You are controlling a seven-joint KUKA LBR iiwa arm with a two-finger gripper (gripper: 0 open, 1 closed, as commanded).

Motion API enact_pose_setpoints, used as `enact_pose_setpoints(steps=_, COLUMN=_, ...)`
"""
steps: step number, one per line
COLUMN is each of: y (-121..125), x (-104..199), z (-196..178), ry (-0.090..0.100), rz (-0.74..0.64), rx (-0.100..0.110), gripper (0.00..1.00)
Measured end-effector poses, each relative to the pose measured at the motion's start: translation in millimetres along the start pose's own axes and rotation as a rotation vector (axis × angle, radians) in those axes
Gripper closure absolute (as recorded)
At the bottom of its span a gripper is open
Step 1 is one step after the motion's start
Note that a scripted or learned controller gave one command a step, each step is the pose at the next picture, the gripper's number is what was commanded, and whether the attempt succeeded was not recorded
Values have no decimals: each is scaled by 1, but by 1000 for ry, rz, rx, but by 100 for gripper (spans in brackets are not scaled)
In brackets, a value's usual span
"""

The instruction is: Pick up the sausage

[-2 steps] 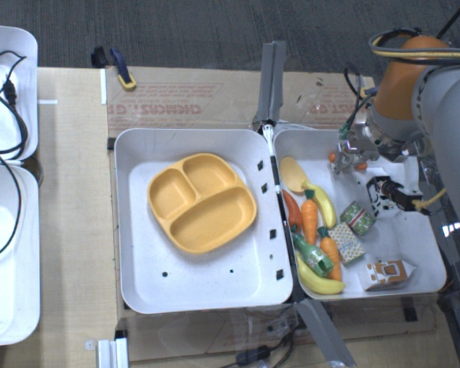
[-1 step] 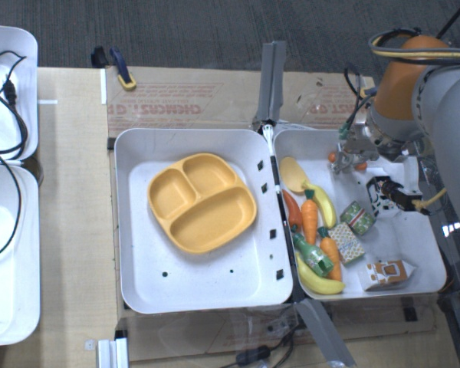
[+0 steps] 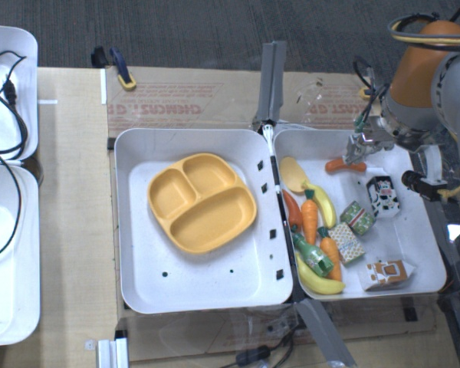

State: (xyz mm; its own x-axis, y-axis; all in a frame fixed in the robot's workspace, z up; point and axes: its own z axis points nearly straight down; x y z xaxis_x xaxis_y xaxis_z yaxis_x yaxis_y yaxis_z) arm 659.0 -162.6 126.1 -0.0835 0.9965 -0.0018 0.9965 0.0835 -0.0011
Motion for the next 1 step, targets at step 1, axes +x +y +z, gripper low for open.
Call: enact_pose_setpoints(steps=1, y=-9, x=54, z=37, ry=2, rz=-24, rx=3, gripper=0)
